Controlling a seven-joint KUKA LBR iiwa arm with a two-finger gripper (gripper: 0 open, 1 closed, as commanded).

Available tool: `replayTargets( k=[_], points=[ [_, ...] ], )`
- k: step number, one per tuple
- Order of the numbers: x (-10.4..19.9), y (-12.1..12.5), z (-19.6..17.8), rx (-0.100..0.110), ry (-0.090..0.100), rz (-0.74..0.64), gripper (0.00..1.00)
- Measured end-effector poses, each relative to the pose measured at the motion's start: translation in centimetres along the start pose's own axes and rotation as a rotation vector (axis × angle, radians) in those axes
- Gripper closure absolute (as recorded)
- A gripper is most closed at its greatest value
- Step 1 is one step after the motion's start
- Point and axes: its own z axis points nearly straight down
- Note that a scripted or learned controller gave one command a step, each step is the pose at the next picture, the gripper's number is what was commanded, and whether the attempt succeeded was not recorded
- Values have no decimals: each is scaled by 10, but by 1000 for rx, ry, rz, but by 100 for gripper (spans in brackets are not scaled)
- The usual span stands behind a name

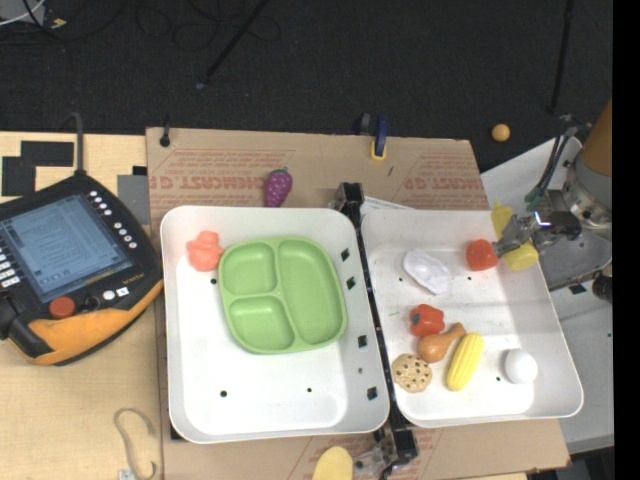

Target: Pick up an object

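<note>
My gripper (527, 230) hangs over the right rim of the right bin (555, 388), near its far corner. Just left of it lies a small red round object (481, 255), and yellow pieces (522, 258) sit right beside it. Further into this bin are a white crumpled item (428, 270), a red pepper (427, 319), a brown pear (438, 346), a corn cob (464, 360), a cookie (411, 372) and a white ball (519, 366). I see nothing clearly held by the gripper.
The left bin (190, 388) holds a green divided plate (281, 294) and a pink toy (204, 251). Purple grapes (278, 186) lie on the cardboard behind it. A teach pendant (60, 258) sits at the left, and a yellow object (333, 463) lies at the front edge.
</note>
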Motion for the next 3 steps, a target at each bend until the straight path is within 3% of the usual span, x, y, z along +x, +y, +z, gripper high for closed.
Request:
replayTargets(
  k=[2, 3],
  points=[
    [106, -45, 17, 9, 4, -2, 100],
    [161, -54, 13, 8, 4, -4, 100]
  ],
)
